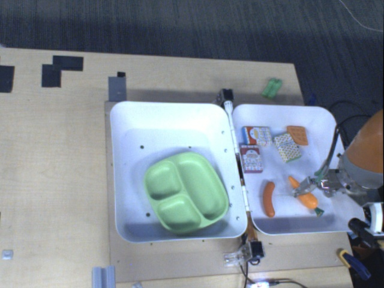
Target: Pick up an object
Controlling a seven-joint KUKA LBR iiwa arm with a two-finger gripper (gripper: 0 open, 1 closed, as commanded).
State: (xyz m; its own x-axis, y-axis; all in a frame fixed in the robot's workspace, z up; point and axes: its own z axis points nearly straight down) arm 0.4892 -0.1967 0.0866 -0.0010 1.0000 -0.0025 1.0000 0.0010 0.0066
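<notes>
The right bin (pixel 324 122) holds several small items. A red-and-white carton (pixel 257 135) and a dark red box (pixel 251 159) lie at its left side, a patterned cube (pixel 288 147) and an orange cracker (pixel 297 135) sit near the back. A red sausage (pixel 269 198) lies at the front. A small orange piece (pixel 293 182) and a toy carrot (pixel 309 201) lie at the front right. My gripper (pixel 313 186) is low over the bin's right side, just above the carrot and next to the orange piece. Nothing visibly hangs from it.
The left bin (pixel 126 125) holds a green divided plate (pixel 186 191). A green object (pixel 272 87) lies on the bench behind the right bin. The arm's orange band (pixel 369 149) hangs over the right bin's right wall. Cables and clips sit along the front edge.
</notes>
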